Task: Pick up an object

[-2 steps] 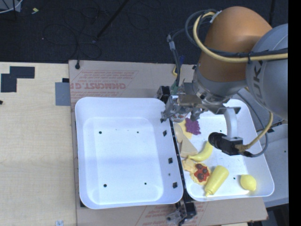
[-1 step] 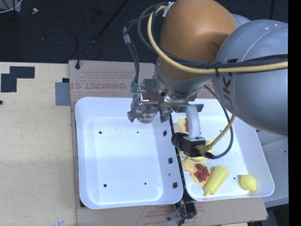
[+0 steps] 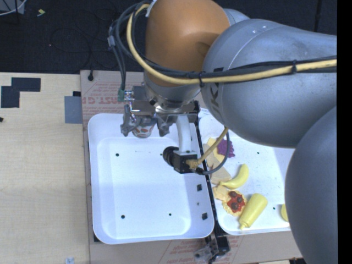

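Scene: My grey arm reaches in from the right of the frame and hangs over the left bin [image 3: 104, 147], one of two white bins on the counter.
Hand: My hand [image 3: 144, 128] sits at the upper left of the left bin, close to its back rim. It is spread, one prong on each side of a small reddish-brown object [image 3: 143, 131].
Task's thing: The reddish-brown object lies between my fingers at the bin's back edge. I cannot tell whether either finger touches it.
Other candidates: In the right bin [image 3: 269, 158], lower right of the frame, lie a yellow banana [image 3: 240, 177], a yellow bottle [image 3: 252, 210], a red-topped flat piece [image 3: 235, 202] and something purple [image 3: 226, 147].
Doing it well: In my judgement the step is the close. I should centre the object between the prongs, press evenly, then lift straight up and away from the rim so it is not knocked loose.
Risk: A round, small object may squirt sideways if one finger lands first.
Writing: Red print [image 3: 102, 99] shows on the brown board under the bins, upper left. It is upside down and partly covered, so I cannot read it. No brand is legible.
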Available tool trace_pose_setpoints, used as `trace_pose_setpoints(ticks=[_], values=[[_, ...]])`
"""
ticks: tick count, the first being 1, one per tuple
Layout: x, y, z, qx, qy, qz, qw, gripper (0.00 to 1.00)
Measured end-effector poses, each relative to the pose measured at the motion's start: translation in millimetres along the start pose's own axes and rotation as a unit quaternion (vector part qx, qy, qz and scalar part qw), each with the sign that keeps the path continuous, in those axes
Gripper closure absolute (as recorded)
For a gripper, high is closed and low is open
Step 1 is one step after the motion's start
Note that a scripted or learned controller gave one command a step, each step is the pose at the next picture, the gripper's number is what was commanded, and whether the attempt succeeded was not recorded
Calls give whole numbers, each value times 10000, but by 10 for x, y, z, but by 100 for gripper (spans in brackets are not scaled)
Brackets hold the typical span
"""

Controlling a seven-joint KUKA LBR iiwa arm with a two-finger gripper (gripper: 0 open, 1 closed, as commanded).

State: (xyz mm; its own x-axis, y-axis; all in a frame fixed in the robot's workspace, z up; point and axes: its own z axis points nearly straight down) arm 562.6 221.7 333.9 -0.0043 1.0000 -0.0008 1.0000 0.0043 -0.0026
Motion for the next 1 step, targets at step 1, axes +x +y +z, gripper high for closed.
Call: trace_pose_setpoints(ticks=[1], values=[[210,134,-138,-5,-2,17,10000,100]])
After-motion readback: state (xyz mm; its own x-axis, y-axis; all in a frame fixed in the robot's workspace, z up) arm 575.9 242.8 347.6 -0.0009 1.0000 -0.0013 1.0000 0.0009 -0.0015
